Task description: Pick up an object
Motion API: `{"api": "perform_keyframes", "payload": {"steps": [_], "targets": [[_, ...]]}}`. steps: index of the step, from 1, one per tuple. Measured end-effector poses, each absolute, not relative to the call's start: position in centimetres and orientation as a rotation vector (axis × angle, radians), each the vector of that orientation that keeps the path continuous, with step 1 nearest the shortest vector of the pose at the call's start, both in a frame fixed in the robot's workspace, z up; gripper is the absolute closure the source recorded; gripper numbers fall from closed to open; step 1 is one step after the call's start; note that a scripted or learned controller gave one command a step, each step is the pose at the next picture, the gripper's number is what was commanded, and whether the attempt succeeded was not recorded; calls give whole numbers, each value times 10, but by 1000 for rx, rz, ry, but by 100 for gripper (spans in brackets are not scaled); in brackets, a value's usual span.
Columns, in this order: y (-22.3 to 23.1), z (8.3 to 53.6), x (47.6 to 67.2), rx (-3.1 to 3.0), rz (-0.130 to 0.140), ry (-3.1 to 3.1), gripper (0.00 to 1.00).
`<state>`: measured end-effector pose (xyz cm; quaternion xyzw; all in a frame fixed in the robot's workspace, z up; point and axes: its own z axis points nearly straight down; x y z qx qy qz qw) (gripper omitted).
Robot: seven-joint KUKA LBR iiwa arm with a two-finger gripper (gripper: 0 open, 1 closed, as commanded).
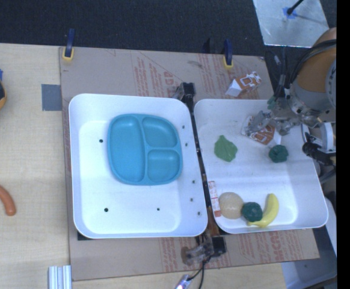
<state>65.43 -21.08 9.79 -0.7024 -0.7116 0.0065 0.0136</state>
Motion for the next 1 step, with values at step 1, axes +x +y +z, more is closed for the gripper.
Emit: {"api": "perform_keyframes", "payload": {"steps": [1], "targets": [[-213,112,655,-2182,26,-2224,100]]}}
